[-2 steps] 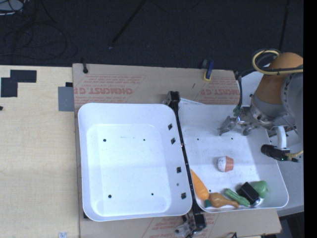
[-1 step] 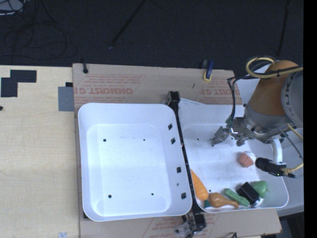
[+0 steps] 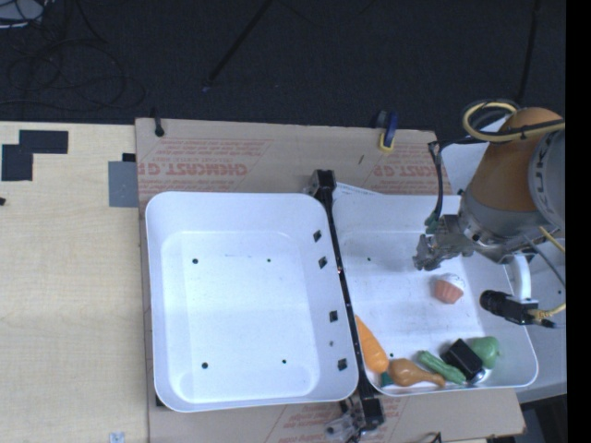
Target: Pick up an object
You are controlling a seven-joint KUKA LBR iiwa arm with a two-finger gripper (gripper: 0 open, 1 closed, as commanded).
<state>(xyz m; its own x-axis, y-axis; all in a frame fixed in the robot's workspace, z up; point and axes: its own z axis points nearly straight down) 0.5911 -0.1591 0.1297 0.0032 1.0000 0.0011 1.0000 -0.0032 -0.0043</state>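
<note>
White bins (image 3: 240,212); seemingly pink object (image 3: 448,290)

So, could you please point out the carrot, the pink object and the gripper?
carrot (image 3: 371,343): camera view, middle of its orange body.
pink object (image 3: 448,290): camera view, its centre.
gripper (image 3: 428,258): camera view, at its tip.

Two shallow white bins sit side by side on the counter (image 3: 65,275): the left bin (image 3: 242,212) at nine o'clock, the right bin (image 3: 388,220) at three o'clock. The right bin holds six loose things: one pink shell-like piece (image 3: 448,290) near its middle and, bunched toward five o'clock, one orange carrot (image 3: 371,343), one tan gourd shape (image 3: 411,372), one long green pod (image 3: 440,367), one black block (image 3: 462,358) and one round green piece (image 3: 484,348). One arm (image 3: 512,178) reaches in from three o'clock with one hand (image 3: 428,255).
</note>
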